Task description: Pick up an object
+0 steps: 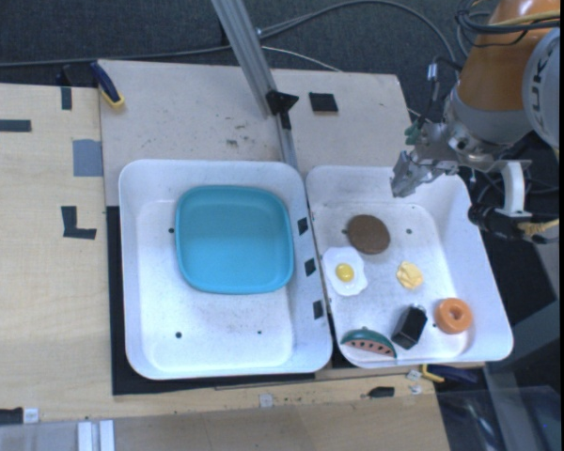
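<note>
The right bin [470,252] holds several toy foods: a brown round patty [368,234], a fried egg [344,274], a small yellow piece [410,275], an orange donut [453,315], a black block [410,327] and a watermelon slice [368,345]. My gripper [404,180] hangs over the bin's far edge, above and to the right of the patty. Nothing shows between its fingers, and the grey wrist hides how they stand.
A blue square plate [234,238] lies in the left bin [141,280]. A slanted metal post [249,40] rises behind the bins. Cables run behind the arm at the top right.
</note>
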`<state>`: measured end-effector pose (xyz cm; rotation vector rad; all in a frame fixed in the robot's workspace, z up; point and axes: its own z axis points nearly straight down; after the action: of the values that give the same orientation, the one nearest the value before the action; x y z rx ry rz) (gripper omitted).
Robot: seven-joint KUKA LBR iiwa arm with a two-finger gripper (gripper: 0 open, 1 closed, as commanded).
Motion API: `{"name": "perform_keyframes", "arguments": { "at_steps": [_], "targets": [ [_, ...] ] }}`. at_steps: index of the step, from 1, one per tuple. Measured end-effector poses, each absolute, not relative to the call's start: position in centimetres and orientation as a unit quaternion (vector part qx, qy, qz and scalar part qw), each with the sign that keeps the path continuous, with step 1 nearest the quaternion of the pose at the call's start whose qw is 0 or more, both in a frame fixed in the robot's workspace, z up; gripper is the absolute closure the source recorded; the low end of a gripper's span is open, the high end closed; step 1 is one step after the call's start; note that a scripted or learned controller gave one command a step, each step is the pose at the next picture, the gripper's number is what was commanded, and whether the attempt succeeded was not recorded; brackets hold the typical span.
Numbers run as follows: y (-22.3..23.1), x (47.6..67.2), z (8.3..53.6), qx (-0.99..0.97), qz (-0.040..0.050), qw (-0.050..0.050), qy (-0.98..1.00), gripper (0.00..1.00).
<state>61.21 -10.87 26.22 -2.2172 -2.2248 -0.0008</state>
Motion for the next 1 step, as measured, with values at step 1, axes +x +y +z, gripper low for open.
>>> {"name": "perform_keyframes", "arguments": {
  "at_steps": [1],
  "targets": [
    [-5.28,61.44,26.49,-0.706,-0.0003,0.001,-0.709,1.00]
  ]
}}
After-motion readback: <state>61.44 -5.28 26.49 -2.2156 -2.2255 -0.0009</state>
